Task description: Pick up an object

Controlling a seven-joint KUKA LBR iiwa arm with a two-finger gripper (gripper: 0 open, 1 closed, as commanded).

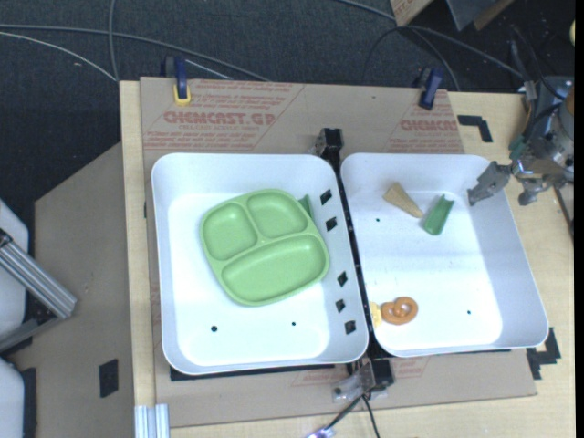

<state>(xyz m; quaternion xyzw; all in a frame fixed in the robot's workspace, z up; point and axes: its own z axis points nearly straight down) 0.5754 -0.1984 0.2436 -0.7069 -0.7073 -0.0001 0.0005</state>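
the task looks not yet begun: the gripper [497,182] hangs at the right edge of the frame over the right bin [511,272] rim, its jaws seemingly spread and holding nothing, while the green block [437,215] lies near, in the bin's upper middle.
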